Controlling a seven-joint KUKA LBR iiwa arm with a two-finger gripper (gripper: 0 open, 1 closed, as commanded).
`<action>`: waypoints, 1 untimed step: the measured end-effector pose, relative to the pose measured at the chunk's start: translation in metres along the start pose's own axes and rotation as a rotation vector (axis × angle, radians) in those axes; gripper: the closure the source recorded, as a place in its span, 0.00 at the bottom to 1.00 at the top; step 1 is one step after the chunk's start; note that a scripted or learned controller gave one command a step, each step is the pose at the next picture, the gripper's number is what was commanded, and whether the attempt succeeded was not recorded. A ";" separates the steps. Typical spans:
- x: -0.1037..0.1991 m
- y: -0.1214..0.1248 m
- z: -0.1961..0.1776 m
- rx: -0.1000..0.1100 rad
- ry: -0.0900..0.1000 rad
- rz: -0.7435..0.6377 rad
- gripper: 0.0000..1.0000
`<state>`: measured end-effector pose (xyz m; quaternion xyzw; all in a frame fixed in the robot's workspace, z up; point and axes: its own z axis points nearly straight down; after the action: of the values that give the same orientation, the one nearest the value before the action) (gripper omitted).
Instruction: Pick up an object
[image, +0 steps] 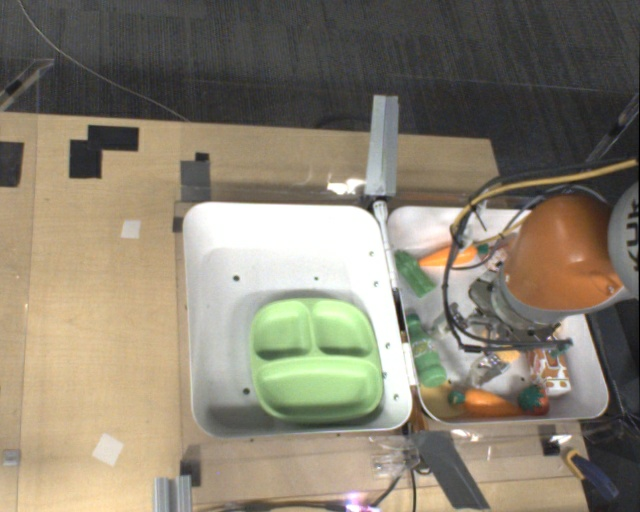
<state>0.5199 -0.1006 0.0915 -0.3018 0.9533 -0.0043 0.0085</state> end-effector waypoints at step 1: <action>-0.013 -0.002 -0.001 0.009 0.003 -0.121 0.00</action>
<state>0.5317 -0.0943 0.0926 -0.3586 0.9334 -0.0095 0.0083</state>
